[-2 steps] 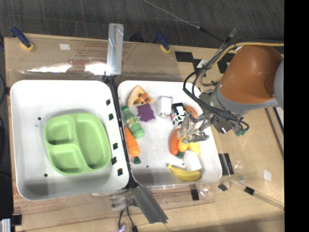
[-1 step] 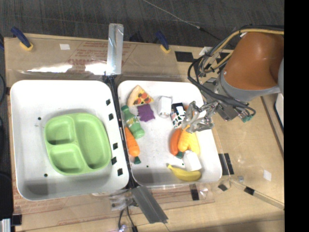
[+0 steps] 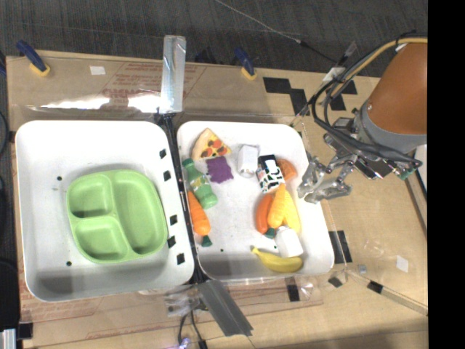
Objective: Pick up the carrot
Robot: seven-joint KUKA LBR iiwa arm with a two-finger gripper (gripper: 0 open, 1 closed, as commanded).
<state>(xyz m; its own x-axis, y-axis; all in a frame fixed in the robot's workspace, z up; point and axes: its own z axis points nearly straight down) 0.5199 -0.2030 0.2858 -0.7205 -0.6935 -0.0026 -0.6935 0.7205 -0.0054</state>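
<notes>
Slanted view down on a cardboard-covered desk point(image 3: 378, 253) carrying two shallow white plastic bins side by side. Left bin point(image 3: 43, 144) holds a light green plastic plate with three compartments point(image 3: 116, 214), glossy, rounded at the corners. Right bin point(image 3: 232, 257) is crowded. The orange carrot with a small green top point(image 3: 198, 215) lies lengthwise against the bin's left wall, green end toward the near edge, its upper tip touching a green bottle-shaped toy point(image 3: 198, 185). Above these, a wedge-shaped pizza slice toy point(image 3: 211, 146) and a purple crumpled-looking piece point(image 3: 219, 169), shape hard to read. A small white blocky item point(image 3: 248, 158) and a black-and-white patterned box point(image 3: 270, 173) sit mid-bin; an orange rounded thing point(image 3: 288, 169) is mostly hidden behind the box. Lower right: an orange and yellow soft-looking pair of pieces point(image 3: 277, 209), pressed together, outline unclear; a white cup-like piece point(image 3: 288, 241) just below them; a yellow banana point(image 3: 277, 261) along the near wall. The grey metal pincer point(image 3: 325, 184) hangs over the bin's right rim, well apart from the carrot, nothing visible between its fingers; whether they are apart or together I cannot tell amid the metal clutter. The arm's orange band point(image 3: 403, 86) is cut off at the right. Blue clamps point(image 3: 33, 57) grip the desk's far edge.
</notes>
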